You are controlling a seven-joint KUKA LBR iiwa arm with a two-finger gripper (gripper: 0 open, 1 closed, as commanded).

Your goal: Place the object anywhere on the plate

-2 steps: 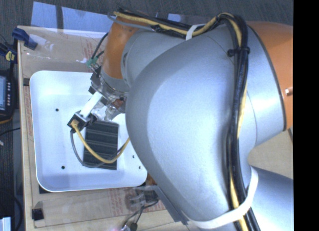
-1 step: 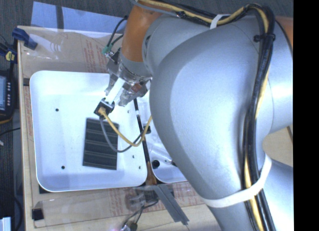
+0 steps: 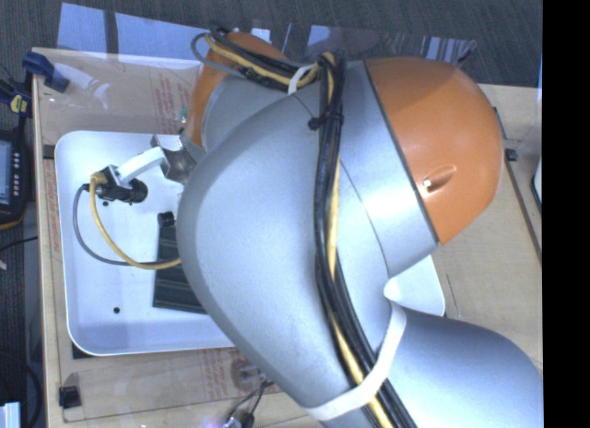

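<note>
Half the white bin [image 3: 92, 265] lies open beside a dark slab [image 3: 173, 279]; state of the hand [image 3: 177, 163] unclear.

One grey and orange robot arm [image 3: 277, 260]. One white bin [image 3: 92, 325] on one wooden bench [image 3: 138, 382]. In the bin: one dark flat sheet [image 3: 173, 274], partly covered by the arm, and one small dark speck [image 3: 117, 310]. Anything beneath the arm cannot be counted.

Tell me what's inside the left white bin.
A dark flat thing lies in the white bin, partly under the grey arm. The arm covers the bin's right part; anything there is unseen.
</note>
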